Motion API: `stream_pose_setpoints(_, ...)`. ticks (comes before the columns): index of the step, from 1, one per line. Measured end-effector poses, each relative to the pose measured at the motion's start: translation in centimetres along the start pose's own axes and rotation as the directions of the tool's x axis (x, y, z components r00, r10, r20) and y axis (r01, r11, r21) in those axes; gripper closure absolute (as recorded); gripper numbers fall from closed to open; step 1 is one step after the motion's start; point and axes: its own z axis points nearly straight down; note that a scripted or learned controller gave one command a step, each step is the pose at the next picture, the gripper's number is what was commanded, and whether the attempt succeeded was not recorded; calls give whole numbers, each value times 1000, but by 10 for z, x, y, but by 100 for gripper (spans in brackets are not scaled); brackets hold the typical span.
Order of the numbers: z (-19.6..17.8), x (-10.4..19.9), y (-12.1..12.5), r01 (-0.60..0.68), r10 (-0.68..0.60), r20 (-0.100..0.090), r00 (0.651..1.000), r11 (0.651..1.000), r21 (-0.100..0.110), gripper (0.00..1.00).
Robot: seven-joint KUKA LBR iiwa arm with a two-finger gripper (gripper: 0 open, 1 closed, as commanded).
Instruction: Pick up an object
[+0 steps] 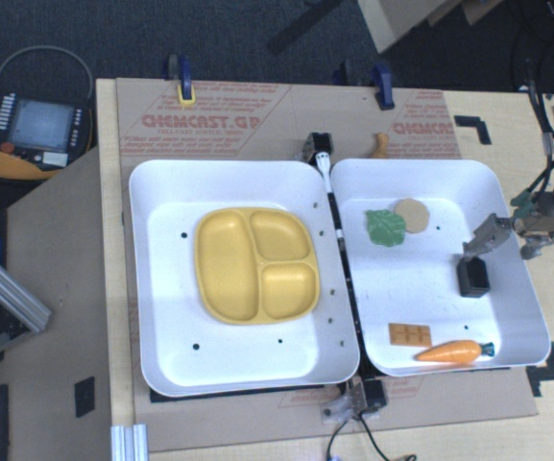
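The gripper [474, 275] hangs low at the right side of the right bin [507, 185], reaching in from the frame's right edge; whether it is open cannot be told. Nothing shows in its grasp. Candidates lie apart, easing a pick: green piece [386, 228] and disc [412, 215] upper centre, wafer [410, 334] and carrot [454, 352] lower right. A yellow tray [256, 263] sits in the left bin [152, 257].

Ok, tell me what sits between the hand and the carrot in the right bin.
Nothing visible: the hand hangs over the right bin, the carrot lies at the near edge, and only bare white floor separates them. The brown wafer lies beside the carrot, off that line.
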Motion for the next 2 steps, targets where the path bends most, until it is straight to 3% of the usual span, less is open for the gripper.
stream_pose_setpoints(1, -5, 0, 2, 3, -3, 2, 1000, 1000, -10, 0)
stream_pose_setpoints(2, 52, -6, 9, 2, -2, 0, 1000, 1000, -3, 0)
